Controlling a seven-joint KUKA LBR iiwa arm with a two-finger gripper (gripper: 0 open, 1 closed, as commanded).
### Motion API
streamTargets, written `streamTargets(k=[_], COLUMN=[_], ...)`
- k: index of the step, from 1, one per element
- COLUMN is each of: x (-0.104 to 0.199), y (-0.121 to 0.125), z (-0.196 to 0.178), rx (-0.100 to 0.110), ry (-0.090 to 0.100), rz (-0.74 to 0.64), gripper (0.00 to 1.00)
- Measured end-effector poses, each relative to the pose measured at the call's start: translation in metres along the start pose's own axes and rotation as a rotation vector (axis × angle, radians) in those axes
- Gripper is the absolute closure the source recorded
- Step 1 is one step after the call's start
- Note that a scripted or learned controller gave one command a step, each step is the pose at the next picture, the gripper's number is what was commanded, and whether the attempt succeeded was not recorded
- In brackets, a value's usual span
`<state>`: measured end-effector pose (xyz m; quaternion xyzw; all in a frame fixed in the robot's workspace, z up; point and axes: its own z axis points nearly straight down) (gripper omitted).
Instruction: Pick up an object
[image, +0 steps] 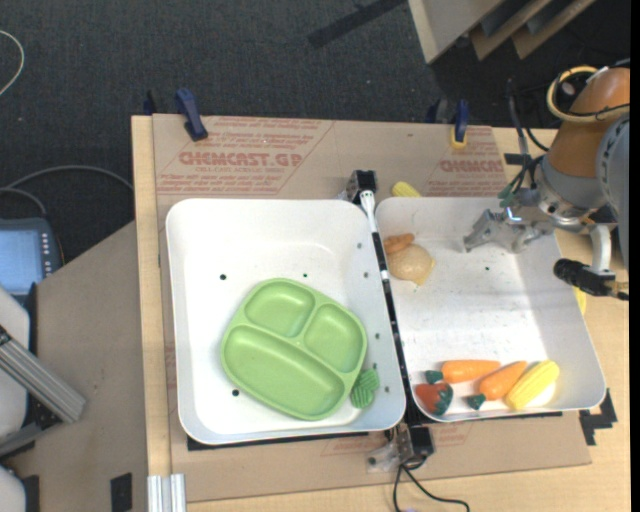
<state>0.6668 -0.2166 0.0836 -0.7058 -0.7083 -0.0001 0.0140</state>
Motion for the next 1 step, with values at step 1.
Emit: streamTargets(k=[1], x=[0.0002], y=[-0.0686], z=[-0.0007], rx=[-0.018], ry=[-0.013], rz=[0.002], gripper=[0.00])
